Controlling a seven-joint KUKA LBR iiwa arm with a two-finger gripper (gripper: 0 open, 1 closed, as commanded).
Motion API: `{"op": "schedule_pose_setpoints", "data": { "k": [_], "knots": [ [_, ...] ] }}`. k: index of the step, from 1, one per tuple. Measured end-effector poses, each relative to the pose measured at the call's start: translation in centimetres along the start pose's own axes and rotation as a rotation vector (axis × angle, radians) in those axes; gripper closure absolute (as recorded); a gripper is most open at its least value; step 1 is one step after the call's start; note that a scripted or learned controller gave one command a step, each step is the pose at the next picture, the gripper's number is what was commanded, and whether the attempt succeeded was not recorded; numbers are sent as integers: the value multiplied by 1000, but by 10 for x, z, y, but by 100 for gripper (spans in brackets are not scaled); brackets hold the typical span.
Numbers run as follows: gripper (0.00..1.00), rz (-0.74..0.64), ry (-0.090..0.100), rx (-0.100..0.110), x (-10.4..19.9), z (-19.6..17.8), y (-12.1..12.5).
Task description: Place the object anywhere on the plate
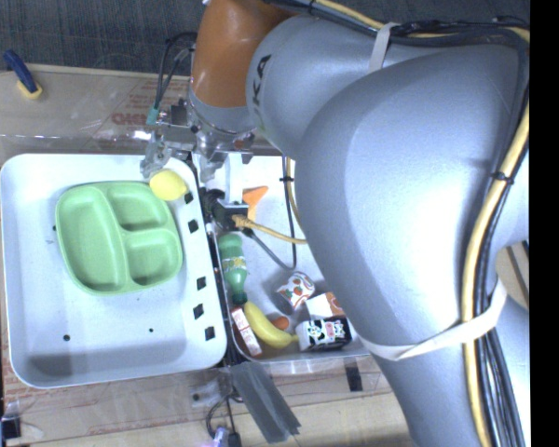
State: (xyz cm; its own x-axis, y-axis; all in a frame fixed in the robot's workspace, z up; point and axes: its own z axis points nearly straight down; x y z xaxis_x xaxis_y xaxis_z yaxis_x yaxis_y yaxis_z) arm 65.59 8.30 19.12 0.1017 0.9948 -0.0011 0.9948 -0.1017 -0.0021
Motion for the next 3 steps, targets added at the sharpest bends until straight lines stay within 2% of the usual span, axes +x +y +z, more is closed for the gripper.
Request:
{"op": "schedule_pose_setpoints", "data": {
  "k": [2, 3],
  "knots": [
    [0, 0, 0, 0, 0, 0, 0],
    [0, -159, 0, -1, 7, -33, -1]
  ]
}}
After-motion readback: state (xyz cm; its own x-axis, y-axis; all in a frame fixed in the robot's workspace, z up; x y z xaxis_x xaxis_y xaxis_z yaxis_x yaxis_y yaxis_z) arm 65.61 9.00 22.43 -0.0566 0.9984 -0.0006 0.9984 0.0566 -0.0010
